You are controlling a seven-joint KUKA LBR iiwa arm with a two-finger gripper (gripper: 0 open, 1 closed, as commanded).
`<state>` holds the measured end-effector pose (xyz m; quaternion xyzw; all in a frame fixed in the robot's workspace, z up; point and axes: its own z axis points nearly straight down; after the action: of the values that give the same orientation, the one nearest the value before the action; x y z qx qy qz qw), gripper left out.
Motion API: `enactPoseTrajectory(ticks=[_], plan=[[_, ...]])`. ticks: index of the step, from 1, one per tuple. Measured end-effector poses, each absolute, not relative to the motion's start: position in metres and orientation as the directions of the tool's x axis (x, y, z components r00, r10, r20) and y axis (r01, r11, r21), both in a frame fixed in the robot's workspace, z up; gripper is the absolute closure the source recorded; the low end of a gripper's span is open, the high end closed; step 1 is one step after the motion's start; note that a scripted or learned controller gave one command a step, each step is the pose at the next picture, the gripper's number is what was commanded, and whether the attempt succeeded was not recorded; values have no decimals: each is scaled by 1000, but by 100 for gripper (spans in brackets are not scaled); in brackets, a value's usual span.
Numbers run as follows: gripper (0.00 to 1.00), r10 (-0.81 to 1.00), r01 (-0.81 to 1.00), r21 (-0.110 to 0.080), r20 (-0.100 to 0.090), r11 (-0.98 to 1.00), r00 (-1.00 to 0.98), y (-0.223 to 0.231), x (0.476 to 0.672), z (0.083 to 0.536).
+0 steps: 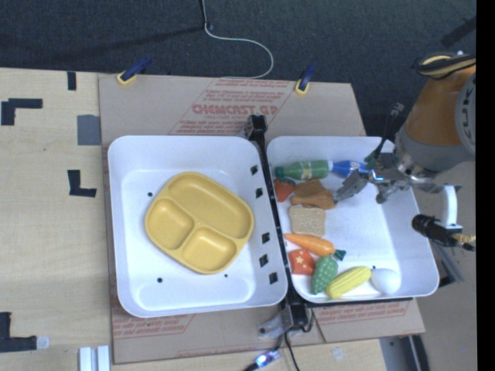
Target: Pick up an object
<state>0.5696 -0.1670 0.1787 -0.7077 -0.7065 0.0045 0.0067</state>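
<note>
Two white bins (128, 230) are counted on the worktop, with one yellow divided plate (199, 221) in the left. In the right bin, one bottle (305, 169), one carrot (309, 243), one corn cob (348, 281), one egg (384, 280) and one bread slice (308, 221) are counted.

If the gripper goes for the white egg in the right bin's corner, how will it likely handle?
The egg looks smooth and rounded, so it may slip from the fingers or roll if nudged. It sits beside the corn near the bin wall, probably cramping finger room.

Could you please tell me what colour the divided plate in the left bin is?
The divided plate is yellow, seen in the camera view.
</note>
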Motion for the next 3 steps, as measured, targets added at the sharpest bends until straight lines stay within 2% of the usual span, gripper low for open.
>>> enactPoseTrajectory(ticks=[1, 2, 3], plan=[[0, 1000, 1000, -2, 1, 1, -1, -167, 573, 187], [0, 1000, 1000, -7, 0, 1, -1, -172, 564, 137], [0, 1000, 1000, -1, -1, 1, -1, -171, 564, 85]])
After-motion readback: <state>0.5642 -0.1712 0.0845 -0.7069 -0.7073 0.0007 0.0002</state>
